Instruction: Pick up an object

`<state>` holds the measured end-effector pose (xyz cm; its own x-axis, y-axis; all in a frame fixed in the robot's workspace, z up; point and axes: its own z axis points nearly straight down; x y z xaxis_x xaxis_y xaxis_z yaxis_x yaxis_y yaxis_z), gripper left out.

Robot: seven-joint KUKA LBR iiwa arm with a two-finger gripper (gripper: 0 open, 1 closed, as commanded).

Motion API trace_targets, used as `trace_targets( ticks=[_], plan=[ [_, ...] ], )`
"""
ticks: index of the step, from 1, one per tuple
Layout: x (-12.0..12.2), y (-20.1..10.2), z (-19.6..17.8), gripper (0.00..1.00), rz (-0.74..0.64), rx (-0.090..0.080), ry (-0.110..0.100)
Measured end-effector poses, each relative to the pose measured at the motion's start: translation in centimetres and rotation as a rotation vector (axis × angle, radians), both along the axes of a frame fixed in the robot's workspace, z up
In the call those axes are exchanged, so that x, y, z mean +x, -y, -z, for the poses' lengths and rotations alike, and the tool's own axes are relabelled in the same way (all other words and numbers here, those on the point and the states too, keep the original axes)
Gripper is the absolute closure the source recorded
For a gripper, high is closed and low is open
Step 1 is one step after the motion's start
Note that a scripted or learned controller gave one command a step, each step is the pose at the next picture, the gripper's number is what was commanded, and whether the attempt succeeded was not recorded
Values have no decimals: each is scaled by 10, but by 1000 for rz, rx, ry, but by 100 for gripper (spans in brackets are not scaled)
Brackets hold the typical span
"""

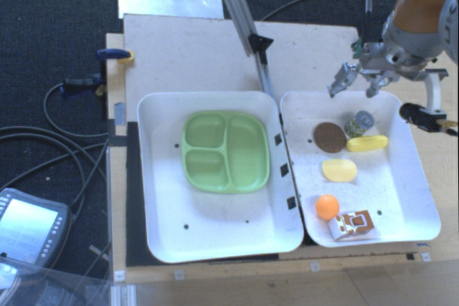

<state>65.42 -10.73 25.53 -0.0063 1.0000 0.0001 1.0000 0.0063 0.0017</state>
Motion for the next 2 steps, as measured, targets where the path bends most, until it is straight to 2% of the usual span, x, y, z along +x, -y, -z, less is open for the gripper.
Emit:
trace_targets(
  ticks=[1, 2],
  plan=[
    [0, 0, 0, 0, 0, 0, 0],
    [-6, 6, 45, 0, 6, -1, -5]
  ],
)
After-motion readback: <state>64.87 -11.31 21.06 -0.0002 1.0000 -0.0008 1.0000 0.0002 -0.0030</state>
